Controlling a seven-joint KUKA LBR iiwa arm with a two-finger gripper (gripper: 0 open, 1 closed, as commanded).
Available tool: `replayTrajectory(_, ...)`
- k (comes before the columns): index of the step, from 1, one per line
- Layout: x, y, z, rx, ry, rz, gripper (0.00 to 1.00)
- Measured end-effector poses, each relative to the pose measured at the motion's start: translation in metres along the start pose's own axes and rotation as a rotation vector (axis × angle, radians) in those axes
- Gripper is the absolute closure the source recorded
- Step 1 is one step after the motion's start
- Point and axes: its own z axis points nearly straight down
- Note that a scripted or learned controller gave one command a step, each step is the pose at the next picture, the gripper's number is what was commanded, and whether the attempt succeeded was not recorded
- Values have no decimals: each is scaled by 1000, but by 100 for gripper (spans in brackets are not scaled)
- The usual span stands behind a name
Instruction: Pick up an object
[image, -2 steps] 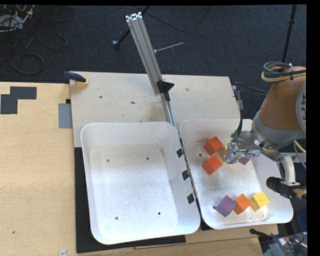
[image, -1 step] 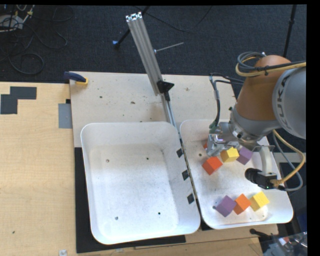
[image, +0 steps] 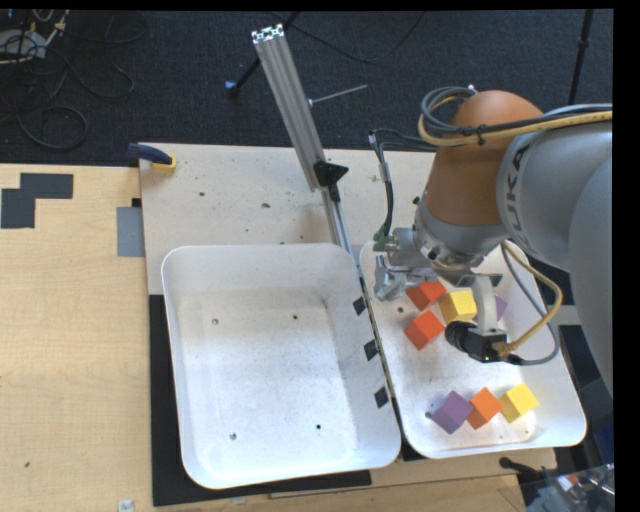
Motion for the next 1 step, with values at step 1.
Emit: replayTrajectory(1,48,12,-6,0,0,1,100)
